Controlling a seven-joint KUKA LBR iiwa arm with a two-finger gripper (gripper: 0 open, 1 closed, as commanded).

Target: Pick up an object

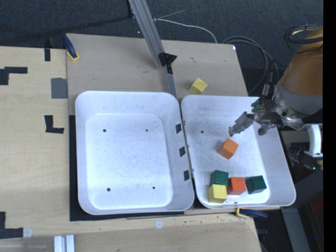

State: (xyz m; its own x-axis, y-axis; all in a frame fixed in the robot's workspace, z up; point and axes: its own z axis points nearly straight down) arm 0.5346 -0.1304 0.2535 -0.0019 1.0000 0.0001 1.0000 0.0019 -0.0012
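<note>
We recorded two white bins: the left bin [128,151], the right bin [273,156]. The gripper [247,124] hovered at frame right, fingers spread, grasping nothing; an orange block [228,148] lay just below it, apart

Grey arm [304,83] with orange wrist band enters from the right, wrist angled down and leftward. Gripper [242,124] extends leftward at its tip.
</note>
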